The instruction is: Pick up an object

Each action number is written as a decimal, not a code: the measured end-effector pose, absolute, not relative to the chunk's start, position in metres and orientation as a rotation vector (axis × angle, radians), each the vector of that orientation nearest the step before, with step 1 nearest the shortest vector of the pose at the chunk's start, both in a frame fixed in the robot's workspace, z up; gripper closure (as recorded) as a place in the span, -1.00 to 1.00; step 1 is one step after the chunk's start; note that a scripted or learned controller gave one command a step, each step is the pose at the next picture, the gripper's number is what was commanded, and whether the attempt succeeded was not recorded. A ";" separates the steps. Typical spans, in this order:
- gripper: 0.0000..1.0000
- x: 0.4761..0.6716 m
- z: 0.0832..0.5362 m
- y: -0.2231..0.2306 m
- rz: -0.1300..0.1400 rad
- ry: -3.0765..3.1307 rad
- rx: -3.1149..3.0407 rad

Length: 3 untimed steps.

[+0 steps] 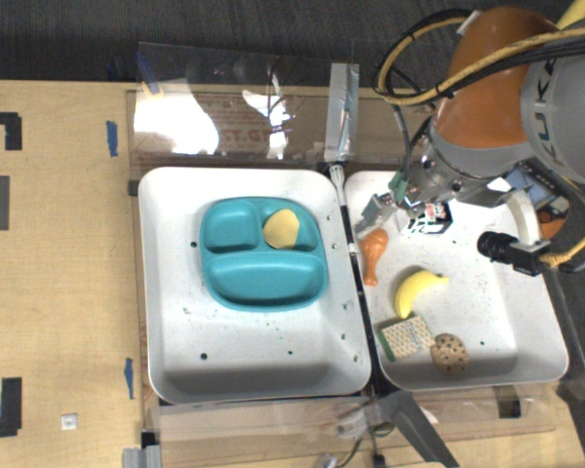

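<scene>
- Four loose things lie in the right bin (526, 359), in the lower right of the frame: an orange carrot-like toy (373, 253) by the bin's left wall, a yellow banana (416, 292) near the middle, a checked wafer-like square (407, 337) and a speckled brown cookie (449, 352) along the lower edge.
- You have the tool (402, 201) low over that bin's upper left corner, just above the carrot toy; whether it is released or clenched I cannot tell, and nothing is visibly between its tips.
- The carrot toy is your nearest target. It looks like light, hard, smooth play food, so it may slip or roll; take it across the thicker upper body, not the thin lower end. It lies close to the wall, which leaves little room on that side.
- The banana sits in the open and is an easier fallback: pinch across its curved middle.
- The left bin (175, 349) holds a teal divided tray (263, 276) with a yellow lump (282, 228) in its upper right compartment.
</scene>
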<state>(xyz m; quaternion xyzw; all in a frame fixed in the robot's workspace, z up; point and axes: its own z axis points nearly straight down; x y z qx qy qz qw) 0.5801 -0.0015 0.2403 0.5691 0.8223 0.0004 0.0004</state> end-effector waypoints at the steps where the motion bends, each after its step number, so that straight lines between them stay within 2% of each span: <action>1: -1.00 0.515 0.183 -0.033 -0.004 2.674 1.656; 2: -1.00 0.479 0.184 -0.045 -0.001 2.656 1.681; 3: -1.00 0.479 0.184 -0.080 0.000 2.491 1.912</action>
